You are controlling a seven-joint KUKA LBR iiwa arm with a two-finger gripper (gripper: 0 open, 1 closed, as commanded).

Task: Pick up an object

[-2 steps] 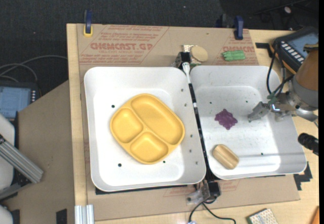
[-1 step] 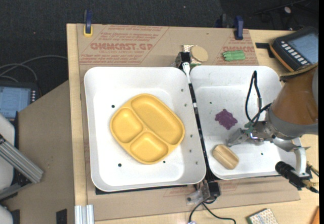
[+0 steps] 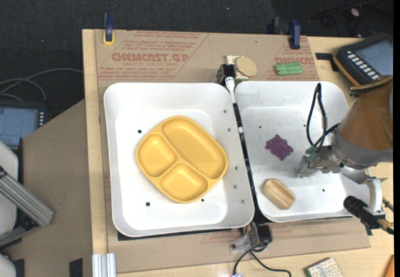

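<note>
Purple and flat, a small toy piece point(image 3: 279, 146) lies in the right bin point(image 3: 269, 110). Nearer the front edge of that bin, a tan bread-roll toy point(image 3: 278, 194) rests. The gripper point(image 3: 310, 165) hangs just right of the purple piece; whether its fingers are apart cannot be told. Left of that bin, the left bin point(image 3: 122, 144) holds a yellow divided plate point(image 3: 181, 158).

Right bin point(image 3: 262, 113) — open floor at its back; purple piece point(image 3: 279, 146) and tan block point(image 3: 278, 193) crowd the front — yellow tray point(image 3: 181, 158) fills the left bin point(image 3: 119, 144).
</note>
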